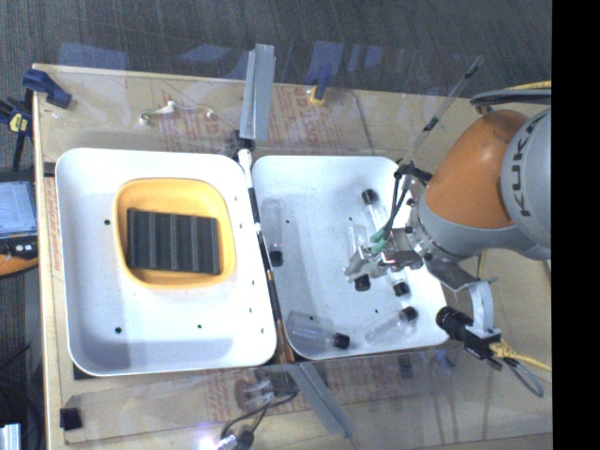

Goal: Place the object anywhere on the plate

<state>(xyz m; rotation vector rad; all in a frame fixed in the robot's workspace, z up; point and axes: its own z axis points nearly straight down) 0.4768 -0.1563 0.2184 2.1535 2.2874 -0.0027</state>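
Grey arm, orange band, dark "KU" lettering, black cables, metallic gripper

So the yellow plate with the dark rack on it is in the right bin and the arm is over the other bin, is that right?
Not quite. The camera view shows the plate in the left bin, not the right. The dark rack does lie on it, and the arm is over the other, right bin, where the hand is among small clear vials.

floor: dark grey carpet | bench: pale wood | light: even
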